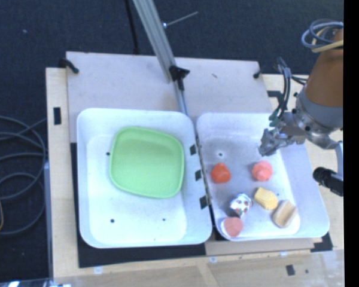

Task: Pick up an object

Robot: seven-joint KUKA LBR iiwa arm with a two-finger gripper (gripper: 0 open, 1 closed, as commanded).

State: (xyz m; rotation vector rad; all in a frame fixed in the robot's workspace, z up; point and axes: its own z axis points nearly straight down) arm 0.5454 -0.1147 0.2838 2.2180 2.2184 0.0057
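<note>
In the camera view, the right bin [299, 160] serves as landmark. The gripper [268, 146] hangs over the bin's upper middle, above its floor; I cannot tell its state. Just below it in the bin lies a pink-red ball [262, 171], apart from it. Left of that ball sits an orange ball [221, 173]. Toward the bin's near edge lie a small patterned white object [241, 204], a yellow block [265, 198], a tan piece [284, 213] and a pink disc [232, 225]. Left of this bin, the left bin [93, 220] holds a green plate [148, 162].

Robot lab; bench [60, 160], 2 bins [96, 160]
</note>
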